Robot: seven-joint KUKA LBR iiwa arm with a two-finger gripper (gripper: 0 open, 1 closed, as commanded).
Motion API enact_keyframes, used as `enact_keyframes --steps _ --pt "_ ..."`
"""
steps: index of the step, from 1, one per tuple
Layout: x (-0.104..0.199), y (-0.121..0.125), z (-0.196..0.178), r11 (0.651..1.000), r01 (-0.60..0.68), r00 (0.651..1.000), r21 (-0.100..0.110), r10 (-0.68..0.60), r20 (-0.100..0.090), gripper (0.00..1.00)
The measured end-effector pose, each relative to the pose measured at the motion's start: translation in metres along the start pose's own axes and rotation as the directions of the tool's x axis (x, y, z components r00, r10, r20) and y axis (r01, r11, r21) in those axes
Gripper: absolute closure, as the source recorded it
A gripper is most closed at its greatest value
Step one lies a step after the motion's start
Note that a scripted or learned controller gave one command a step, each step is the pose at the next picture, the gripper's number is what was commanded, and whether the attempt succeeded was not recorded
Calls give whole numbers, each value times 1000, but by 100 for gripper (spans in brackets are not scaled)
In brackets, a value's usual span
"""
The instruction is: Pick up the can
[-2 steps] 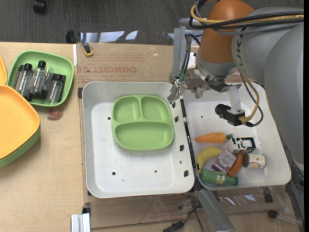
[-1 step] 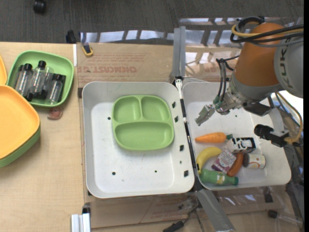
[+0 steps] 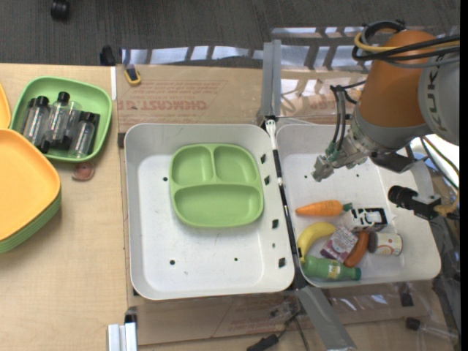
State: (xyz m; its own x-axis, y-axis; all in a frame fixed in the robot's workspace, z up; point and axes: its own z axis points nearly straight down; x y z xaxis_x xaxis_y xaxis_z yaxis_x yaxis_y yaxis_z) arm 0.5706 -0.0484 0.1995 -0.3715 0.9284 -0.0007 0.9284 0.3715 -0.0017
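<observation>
- Camera view: the gripper hung over the back of the right bin, nothing between its fingers; I could not tell whether they were open or closed.
- The can lay on its side near that bin's front right corner, just right of a sausage.
- A carrot, banana and green bottle lay left of the can.
- A green tray sat in the left bin.

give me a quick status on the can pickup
Gripper hovers over the right bin's upper part, holding nothing. Can lies on its side at the bin's lower right, untouched. Sausage and packet crowd its left.
</observation>
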Motion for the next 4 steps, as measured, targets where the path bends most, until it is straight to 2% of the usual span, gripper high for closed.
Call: enact_keyframes --steps 1,2,3,4 --pt "-57 -29 88 978 -208 978 1 208 -1 100" --pt "-28 -61 109 953 -302 953 1 302 -1 100" --pt "-57 -18 103 927 -376 927 1 376 0 100" --pt "-51 -10 109 904 -427 904 0 427 0 100"
